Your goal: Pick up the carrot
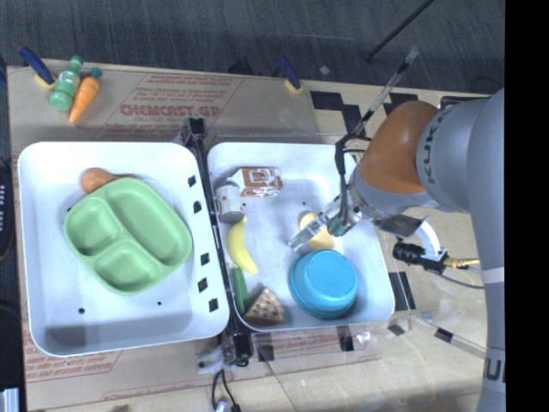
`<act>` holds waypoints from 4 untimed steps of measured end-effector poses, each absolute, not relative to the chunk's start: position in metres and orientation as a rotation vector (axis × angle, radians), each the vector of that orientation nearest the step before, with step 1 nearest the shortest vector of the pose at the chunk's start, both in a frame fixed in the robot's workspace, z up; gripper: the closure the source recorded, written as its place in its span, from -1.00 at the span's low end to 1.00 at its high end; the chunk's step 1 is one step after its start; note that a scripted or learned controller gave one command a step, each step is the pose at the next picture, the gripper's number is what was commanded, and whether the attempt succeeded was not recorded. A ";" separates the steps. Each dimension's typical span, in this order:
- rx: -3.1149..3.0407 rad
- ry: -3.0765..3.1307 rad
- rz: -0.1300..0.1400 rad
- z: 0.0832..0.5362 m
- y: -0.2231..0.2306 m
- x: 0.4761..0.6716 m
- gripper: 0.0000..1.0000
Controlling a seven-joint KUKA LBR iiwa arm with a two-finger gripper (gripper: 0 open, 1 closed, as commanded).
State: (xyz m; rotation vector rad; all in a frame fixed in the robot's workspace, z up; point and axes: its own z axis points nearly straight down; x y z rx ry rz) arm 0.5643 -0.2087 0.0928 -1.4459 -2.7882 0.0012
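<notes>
An orange carrot-like piece [98, 178] lies at the back left of the left bin [51, 316], partly tucked behind the green divided plate [127, 233]. A second toy carrot [83, 98] with a green top lies outside the bins on the bench's far left corner. My gripper [319, 230] is low in the right bin [292, 154], right over a small yellow object [318, 239] just behind the blue bowl [323, 283]. It is far to the right of both orange pieces.
The right bin also holds a banana [240, 247], a small tin [227, 201], a brown-and-white packet [260, 181], a pizza slice [265, 307] and a green item [240, 293]. A green toy [63, 91] lies beside the outer carrot.
</notes>
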 end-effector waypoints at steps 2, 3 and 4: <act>-0.923 -3.006 0.004 0.094 -0.209 0.577 1.00; -0.924 -3.006 0.005 0.094 -0.209 0.577 -1.00; -1.447 -2.791 0.005 0.094 -0.209 0.615 -1.00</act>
